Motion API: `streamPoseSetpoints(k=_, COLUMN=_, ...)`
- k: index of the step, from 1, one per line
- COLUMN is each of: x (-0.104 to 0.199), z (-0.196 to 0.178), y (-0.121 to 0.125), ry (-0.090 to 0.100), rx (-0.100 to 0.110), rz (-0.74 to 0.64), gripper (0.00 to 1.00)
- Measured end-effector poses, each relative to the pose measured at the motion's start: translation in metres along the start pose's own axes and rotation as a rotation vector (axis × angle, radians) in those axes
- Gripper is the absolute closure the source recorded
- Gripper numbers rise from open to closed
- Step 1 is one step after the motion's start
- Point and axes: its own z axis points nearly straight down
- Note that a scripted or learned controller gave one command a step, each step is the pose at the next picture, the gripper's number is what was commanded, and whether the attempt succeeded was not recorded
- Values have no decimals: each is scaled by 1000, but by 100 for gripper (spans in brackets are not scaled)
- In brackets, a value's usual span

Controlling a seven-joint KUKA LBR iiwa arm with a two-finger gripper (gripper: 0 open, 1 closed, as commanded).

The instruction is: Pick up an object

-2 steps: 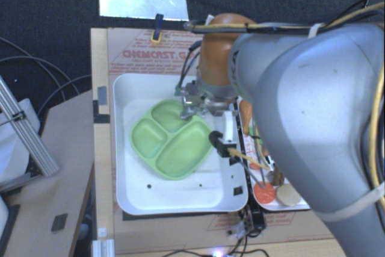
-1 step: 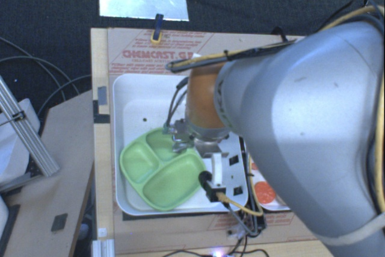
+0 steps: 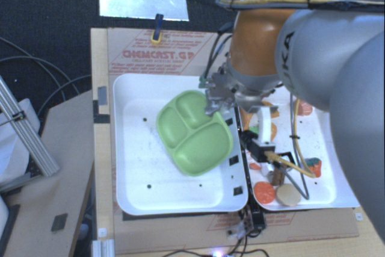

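Green plate (image 3: 194,132) lies in the left bin (image 3: 129,189), at frame centre. The gripper (image 3: 218,99) hangs over its upper right rim; its grip state cannot be told. Judged step: approach. Next: close on the rim, then lift.

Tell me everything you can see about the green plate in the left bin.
The green plate is a light green divided tray, plastic by its look, with rounded corners and three compartments. It lies flat but turned at an angle in the left bin, near its right wall. The gripper is at its upper right edge.
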Motion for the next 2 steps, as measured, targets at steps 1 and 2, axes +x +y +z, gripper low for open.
streamPoseSetpoints(k=1, x=-51, z=67, y=-45, ry=-3, rx=21, rz=2, gripper=100)
streamPoseSetpoints(k=2, x=33, z=-20, y=-21, ry=4, rx=5, rz=-15, gripper=100)
